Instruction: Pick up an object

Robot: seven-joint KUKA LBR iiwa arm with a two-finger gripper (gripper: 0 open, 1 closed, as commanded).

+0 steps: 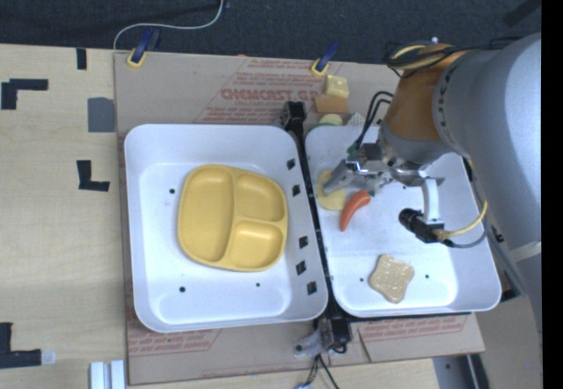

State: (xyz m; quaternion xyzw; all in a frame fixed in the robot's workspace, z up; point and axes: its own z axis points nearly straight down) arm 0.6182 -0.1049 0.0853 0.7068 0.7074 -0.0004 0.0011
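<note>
In the right bin lie an orange-red chili-shaped piece, a pale yellow round piece close to the bin's left wall, and a tan toast-like piece near the front. My gripper hangs low over the bin's left part, right above the pale yellow piece and the upper end of the orange-red piece. The wrist hides the fingertips.
The left bin holds a yellow divided plate. Behind the bins, on the cardboard, sit a small yellow and tan block and a pale green piece. The arm's grey body covers the right bin's far right side.
</note>
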